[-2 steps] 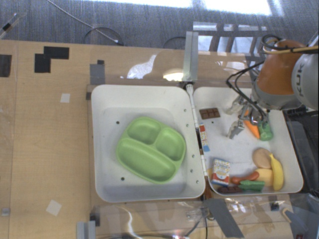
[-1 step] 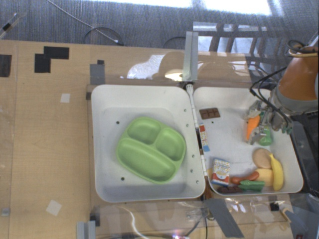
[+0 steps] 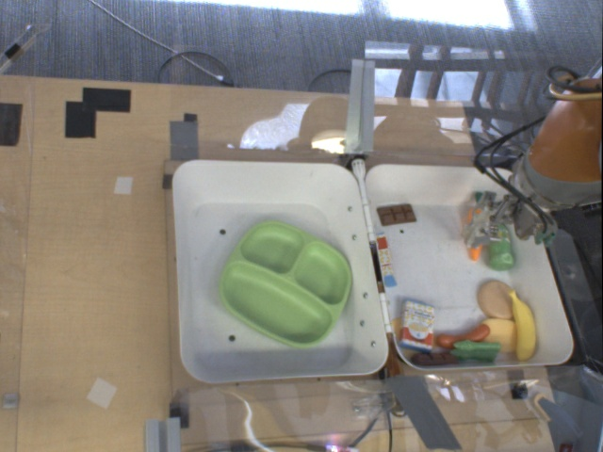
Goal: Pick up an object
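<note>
My gripper [image 3: 490,222] hangs low over the right side of the right bin [image 3: 429,262], below the orange-banded wrist. Just under it lie a small green toy [image 3: 501,256] and a little orange piece [image 3: 476,250]; whether either is touched is unclear. Further forward in that bin are a yellow banana [image 3: 523,326], a tan round piece [image 3: 494,298], a small juice carton [image 3: 417,324], and a red [image 3: 464,335] and a green [image 3: 476,350] vegetable. A brown chocolate bar [image 3: 396,215] lies at the back left of the bin.
The left bin [image 3: 188,252] holds a green divided plate [image 3: 285,282]. A thin striped stick [image 3: 385,260] lies along the wall between the bins. A metal post [image 3: 360,106] stands behind the divider. Black cables trail by the arm at the right.
</note>
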Robot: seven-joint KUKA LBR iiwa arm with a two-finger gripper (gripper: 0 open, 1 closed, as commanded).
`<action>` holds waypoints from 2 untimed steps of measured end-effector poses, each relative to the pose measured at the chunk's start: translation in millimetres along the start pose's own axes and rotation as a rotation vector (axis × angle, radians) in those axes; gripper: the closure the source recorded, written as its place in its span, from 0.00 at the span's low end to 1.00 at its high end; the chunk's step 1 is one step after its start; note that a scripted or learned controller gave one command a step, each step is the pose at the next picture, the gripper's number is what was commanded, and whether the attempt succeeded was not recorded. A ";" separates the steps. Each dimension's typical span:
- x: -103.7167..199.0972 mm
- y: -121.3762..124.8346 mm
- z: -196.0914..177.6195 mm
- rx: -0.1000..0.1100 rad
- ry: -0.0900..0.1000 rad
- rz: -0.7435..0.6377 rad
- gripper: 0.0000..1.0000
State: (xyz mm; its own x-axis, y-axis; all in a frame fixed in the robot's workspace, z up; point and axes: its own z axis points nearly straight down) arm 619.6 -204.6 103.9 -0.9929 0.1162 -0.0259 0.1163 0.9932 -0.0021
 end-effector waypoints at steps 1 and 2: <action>0.1 118.5 -121.2 -0.006 0.005 0.132 1.00; 24.3 49.4 -144.0 -0.001 0.014 -0.060 1.00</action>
State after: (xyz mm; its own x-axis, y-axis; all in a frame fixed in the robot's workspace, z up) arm 597.6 -152.0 247.1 -0.9984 0.0561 -0.0116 0.0561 0.9984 -0.0023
